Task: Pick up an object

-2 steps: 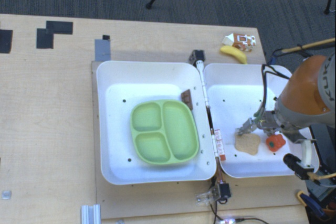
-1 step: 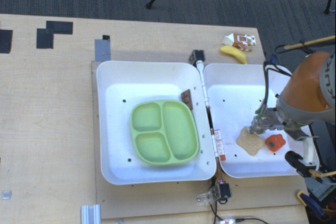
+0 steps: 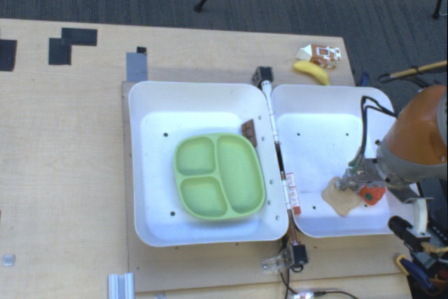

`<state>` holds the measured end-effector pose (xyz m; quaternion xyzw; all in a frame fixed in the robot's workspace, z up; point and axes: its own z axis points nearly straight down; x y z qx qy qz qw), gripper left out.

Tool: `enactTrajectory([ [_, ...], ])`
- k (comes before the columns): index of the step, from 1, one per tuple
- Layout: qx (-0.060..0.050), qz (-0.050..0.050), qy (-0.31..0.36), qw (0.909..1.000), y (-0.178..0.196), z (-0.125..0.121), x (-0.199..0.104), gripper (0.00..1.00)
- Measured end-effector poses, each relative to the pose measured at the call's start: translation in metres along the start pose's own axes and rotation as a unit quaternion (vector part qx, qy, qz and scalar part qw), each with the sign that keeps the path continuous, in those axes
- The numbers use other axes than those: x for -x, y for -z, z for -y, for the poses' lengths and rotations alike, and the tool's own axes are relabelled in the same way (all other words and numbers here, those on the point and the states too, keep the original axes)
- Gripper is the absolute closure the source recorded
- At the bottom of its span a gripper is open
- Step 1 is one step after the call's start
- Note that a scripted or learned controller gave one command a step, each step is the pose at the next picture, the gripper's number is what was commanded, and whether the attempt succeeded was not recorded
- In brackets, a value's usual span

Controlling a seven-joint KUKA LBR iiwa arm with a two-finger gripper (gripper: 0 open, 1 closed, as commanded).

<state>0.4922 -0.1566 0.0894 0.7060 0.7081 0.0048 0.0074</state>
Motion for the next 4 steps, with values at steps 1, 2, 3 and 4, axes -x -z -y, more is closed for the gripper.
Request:
enactTrajectory([
  [1, 0.0, 0.0, 0.0, 1.0, 0.0, 0.0, -0.054, 1.0],
  [2, 0.001, 0.002, -0.001, 1.0, 0.0, 0.0, -0.058, 1.0],
  [3, 0.0, 0.0, 0.0, 1.0, 0.0, 0.0, -0.056, 1.0],
  [4, 0.001, 0.003, -0.001, 1.0, 0.0, 0.0, -0.07, 1.0],
])
